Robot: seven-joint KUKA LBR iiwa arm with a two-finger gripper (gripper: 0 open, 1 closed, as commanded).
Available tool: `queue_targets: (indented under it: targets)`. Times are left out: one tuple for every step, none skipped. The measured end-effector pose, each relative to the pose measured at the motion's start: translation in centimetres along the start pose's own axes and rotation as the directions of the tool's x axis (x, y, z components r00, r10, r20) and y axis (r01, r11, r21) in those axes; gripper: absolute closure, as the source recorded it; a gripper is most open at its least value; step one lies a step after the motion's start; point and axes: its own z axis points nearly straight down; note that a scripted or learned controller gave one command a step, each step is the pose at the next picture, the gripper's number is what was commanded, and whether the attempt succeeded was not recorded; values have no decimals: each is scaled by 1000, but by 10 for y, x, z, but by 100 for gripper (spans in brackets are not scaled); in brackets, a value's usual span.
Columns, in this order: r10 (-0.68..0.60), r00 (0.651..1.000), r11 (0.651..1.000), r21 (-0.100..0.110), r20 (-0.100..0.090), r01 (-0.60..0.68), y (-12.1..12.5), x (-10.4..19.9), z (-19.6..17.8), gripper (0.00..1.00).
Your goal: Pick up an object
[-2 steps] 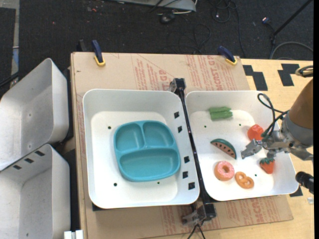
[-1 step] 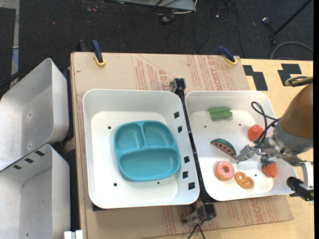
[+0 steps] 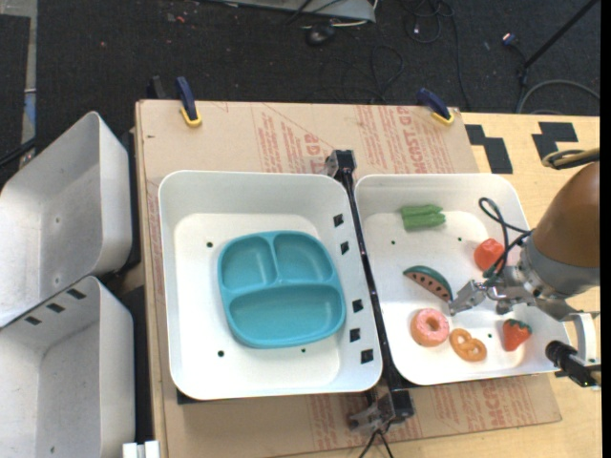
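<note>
Toys lie scattered in the right bin point(image 3: 377, 284): a green piece point(image 3: 422, 218) at 12 o'clock, a red piece point(image 3: 489, 253) toward 2 o'clock, a watermelon slice point(image 3: 428, 281) near the centre, a pink donut point(image 3: 430, 327) at 7 o'clock, an orange pretzel point(image 3: 468, 344) just beside the donut at 6 o'clock, and a strawberry point(image 3: 516, 334) at 4 o'clock. All of them rest on the bin floor.

Arm point(image 3: 573, 237) enters from 3 o'clock, its orange band over the bin's right edge. Tool point(image 3: 474, 297) sits low over the bin, between the watermelon slice and the strawberry, above the donut and pretzel. A grey finger point(image 3: 465, 300) points toward the watermelon slice, and nothing shows between the fingers. How wide the tool stands cannot be told from this angle. A black cable point(image 3: 498, 219) loops from the wrist past the red piece.

Left bin point(image 3: 181, 284) holds a teal divided plate point(image 3: 282, 289) at its centre, with three compartments. Both bins rest side by side on the cardboard-covered worktop point(image 3: 286, 132).
</note>
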Motion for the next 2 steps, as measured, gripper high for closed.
queue_targets:
  targets:
    - [0, 1000, 1000, -2, 1, 0, 0, 0, -10, 100]
    - [-4, 1000, 1000, -6, 3, 4, 2, 0, -74, 100]
